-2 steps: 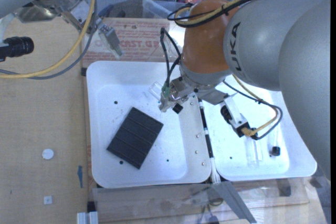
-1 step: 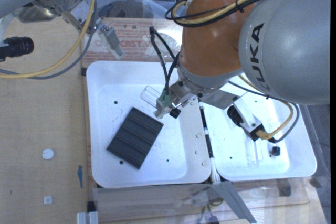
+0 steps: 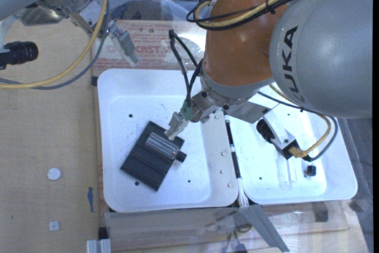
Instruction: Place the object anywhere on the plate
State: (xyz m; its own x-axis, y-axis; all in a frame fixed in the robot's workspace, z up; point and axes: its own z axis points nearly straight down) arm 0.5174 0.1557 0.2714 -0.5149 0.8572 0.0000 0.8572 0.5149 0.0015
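Bench (image 3: 41, 127) lies bare at the far left, wood-toned, with a yellow cable (image 3: 71, 71) looping across it. Next comes the left bin (image 3: 118, 92), and in it a dark ribbed plate (image 3: 148, 157), tilted on the diagonal. A small clear-grey object (image 3: 164, 144) lies on the plate's upper right part, touching it. Just above and right of that object hangs the claw (image 3: 177, 122), its tip close over the object's end; whether it is spread, pressed together or pinching anything I cannot tell, since the tip is small and partly blurred against the white. Further right, the arm (image 3: 249, 44) covers much of the right bin (image 3: 331, 186).

Judged from this, the object already rests on the plate, so the step in hand looks like the release and retreat. To do it well, let go without nudging sideways, then lift straight up, so the object does not roll off the ribs toward the plate's right edge.
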